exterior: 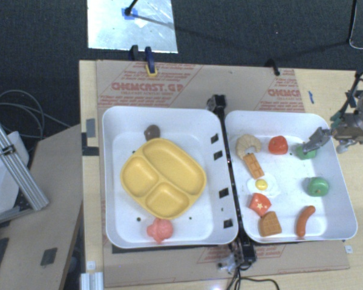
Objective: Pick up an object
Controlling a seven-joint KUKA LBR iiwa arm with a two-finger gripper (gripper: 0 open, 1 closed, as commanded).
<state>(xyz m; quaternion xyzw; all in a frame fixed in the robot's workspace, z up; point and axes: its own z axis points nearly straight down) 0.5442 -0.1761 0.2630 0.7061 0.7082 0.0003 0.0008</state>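
Observation:
My gripper [316, 142] reaches in from the right over the upper right part of the right bin [345, 180]. Its tip sits right above a small green toy [305, 153], partly covering it. Left of that lies a red tomato [278, 144]. A green apple [317, 186] rests below the gripper, and a sausage [304, 220] lies near the bin's front right. Nothing can be seen held.
The right bin also holds a cream cauliflower [248, 142], an orange stick [253, 165], a fried egg [262, 185], a red piece [259, 203] and a brown waffle [270, 224]. The left bin [112, 162] holds a yellow divided plate [163, 177], a brown lump [152, 132] and a pink toy [160, 229].

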